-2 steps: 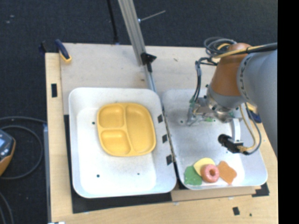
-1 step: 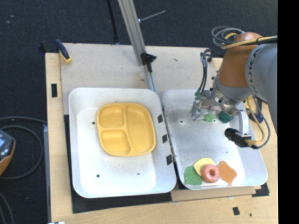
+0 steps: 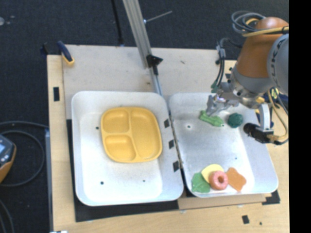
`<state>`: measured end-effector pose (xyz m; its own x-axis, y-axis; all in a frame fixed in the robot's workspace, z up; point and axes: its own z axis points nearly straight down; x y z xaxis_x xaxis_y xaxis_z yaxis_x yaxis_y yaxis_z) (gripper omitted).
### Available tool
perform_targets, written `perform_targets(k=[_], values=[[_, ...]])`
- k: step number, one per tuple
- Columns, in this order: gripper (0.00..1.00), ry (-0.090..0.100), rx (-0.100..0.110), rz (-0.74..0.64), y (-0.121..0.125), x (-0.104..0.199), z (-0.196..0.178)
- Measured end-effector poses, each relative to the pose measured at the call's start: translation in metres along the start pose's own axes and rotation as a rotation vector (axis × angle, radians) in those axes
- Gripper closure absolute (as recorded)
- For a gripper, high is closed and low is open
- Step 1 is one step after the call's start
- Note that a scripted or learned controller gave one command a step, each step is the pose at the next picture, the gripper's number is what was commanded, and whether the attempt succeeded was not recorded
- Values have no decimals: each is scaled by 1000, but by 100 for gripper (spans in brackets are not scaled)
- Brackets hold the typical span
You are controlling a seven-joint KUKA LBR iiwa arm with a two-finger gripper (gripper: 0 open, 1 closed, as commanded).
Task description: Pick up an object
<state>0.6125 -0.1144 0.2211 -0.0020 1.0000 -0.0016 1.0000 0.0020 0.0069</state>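
Observation:
My gripper (image 3: pixel 214 109) hangs over the far part of the right bin (image 3: pixel 252 171), reaching in from the right. A light green flat piece (image 3: pixel 211 119) lies tilted right under its tip and seems to touch it; I cannot tell whether it is held. A dark green ball (image 3: pixel 235 120) rests just to the right of that piece. At the near edge of the right bin sit a green leaf-shaped toy (image 3: pixel 198 183), a yellow piece (image 3: pixel 211 171), a pink ring donut (image 3: pixel 219 180) and an orange piece (image 3: pixel 236 179), packed close together.
The left bin (image 3: pixel 87 178) holds a yellow divided plate (image 3: pixel 131 133) near its middle. A metal pole (image 3: pixel 138 28) rises slantwise from the bench behind the bins. The grey and orange arm (image 3: pixel 257 57) stands over the far right corner.

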Motion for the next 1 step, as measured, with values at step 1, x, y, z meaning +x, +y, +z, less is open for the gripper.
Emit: perform_targets(k=[1], values=[[100,3,7,-5,-9,56,5]])
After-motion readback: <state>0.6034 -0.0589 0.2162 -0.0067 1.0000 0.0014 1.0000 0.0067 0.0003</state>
